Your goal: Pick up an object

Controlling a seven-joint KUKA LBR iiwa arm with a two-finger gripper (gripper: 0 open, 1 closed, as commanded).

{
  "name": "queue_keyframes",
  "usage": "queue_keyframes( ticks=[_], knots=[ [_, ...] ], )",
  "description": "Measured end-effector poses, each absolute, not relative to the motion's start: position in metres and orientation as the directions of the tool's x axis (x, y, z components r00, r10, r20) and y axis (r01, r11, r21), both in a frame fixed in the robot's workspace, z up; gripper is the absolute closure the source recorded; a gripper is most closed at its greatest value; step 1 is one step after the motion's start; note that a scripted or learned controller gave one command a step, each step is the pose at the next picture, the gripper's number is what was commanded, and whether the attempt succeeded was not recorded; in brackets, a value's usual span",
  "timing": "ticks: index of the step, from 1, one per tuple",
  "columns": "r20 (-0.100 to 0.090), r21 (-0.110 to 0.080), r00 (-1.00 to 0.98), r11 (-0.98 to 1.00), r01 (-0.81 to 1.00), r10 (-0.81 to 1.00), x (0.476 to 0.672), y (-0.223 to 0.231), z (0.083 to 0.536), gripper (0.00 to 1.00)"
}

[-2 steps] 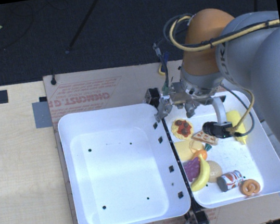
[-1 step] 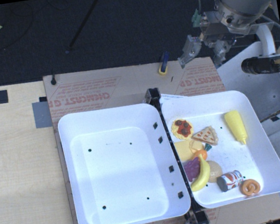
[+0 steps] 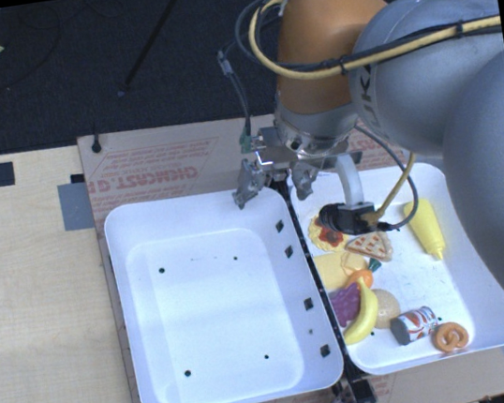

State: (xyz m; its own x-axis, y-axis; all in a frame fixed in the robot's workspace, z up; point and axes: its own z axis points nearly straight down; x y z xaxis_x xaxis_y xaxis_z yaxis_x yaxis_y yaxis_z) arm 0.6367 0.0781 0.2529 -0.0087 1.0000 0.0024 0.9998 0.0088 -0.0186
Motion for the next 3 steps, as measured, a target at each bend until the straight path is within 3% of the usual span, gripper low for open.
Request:
queue_keyframes(
  ticks=[1, 2, 3],
  knots=[
    [-0.001, -0.006, -0.002, 0.002, 1.000, 1.000, 0.640, 0.071, 0.272, 1.00],
    [0.000, -0.009, -0.003, 0.003, 1.000, 1.000, 0.642, 0.102, 0.213, 1.00],
    [0.000, -0.009, -0.005, 0.005, 1.000, 1.000, 0.642, 0.164, 0.158, 1.00]
  ],
)
